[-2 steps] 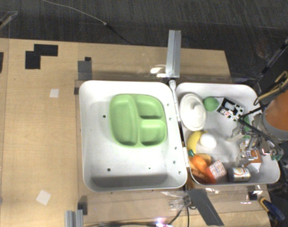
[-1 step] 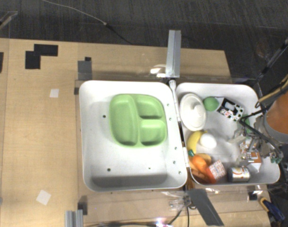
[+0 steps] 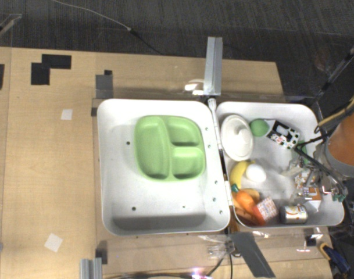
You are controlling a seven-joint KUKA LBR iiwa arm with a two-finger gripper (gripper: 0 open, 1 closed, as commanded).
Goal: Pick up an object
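Observation:
The right bin (image 3: 316, 118) holds several small objects. A white bowl (image 3: 237, 136) sits at its far left, with a green ball (image 3: 259, 127) and a black-and-white item (image 3: 282, 134) beside it. Nearer the front lie a yellow banana (image 3: 238, 174), a white egg-shaped thing (image 3: 256, 174), an orange piece (image 3: 245, 201), a red-and-white packet (image 3: 266, 208) and a small can (image 3: 293, 214). My gripper (image 3: 307, 183) hangs low over the right side of this bin, just above the can and to the right of the egg-shaped thing. The arm's orange band (image 3: 345, 145) is at the right edge.
The left bin (image 3: 113, 173) holds a green divided plate (image 3: 168, 147) in its middle. A grey metal post (image 3: 214, 68) stands behind the seam between the bins. Cables trail around the wrist at the right bin's far right wall.

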